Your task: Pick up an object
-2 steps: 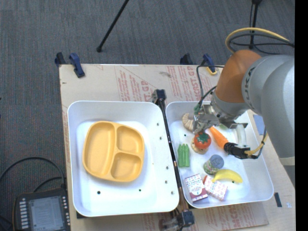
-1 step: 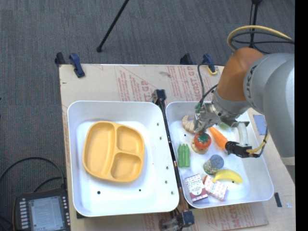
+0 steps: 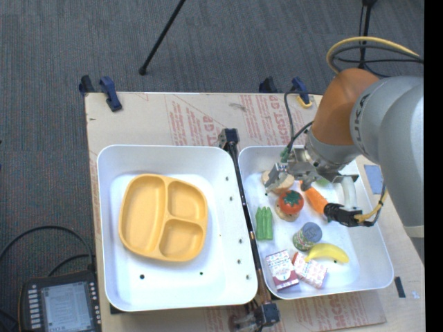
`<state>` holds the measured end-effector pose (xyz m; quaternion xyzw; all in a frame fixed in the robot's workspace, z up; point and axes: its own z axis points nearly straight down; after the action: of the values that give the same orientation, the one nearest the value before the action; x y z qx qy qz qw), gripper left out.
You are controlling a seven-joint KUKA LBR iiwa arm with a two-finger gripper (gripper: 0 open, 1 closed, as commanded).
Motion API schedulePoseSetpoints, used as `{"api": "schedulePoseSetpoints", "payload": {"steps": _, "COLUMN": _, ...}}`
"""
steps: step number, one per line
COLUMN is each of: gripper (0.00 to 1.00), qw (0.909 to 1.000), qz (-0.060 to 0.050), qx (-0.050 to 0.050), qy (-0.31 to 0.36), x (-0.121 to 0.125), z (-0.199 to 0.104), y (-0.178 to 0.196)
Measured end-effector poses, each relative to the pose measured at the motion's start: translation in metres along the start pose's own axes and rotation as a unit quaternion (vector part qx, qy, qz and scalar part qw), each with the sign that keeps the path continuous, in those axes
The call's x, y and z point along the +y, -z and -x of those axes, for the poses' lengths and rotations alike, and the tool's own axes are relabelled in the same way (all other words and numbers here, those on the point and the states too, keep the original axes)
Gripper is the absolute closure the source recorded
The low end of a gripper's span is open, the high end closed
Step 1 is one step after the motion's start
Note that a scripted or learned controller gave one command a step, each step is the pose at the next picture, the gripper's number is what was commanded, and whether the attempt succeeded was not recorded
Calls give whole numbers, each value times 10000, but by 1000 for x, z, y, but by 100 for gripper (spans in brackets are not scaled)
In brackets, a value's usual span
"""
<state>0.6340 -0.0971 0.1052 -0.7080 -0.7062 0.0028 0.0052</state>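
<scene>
The right bin holds several toy foods: a red tomato, an orange carrot, a green bean bundle, a round tin, a yellow banana and two small cartons. My gripper hangs low over the bin's upper left part, just above the tomato and beside a pale piece. The arm's wrist hides its fingers.
The left bin holds a yellow divided plate. Blue clamps grip the board's far edge. A tablet lies on the floor at the lower left. A stand's legs cross the carpet behind.
</scene>
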Motion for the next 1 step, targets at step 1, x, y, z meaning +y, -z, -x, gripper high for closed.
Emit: {"api": "schedulePoseSetpoints", "payload": {"steps": 1, "gripper": 100, "qw": 10000, "qz": -34, "qx": 10, "qy": -1, "x": -1, "z": 0, "y": 9}}
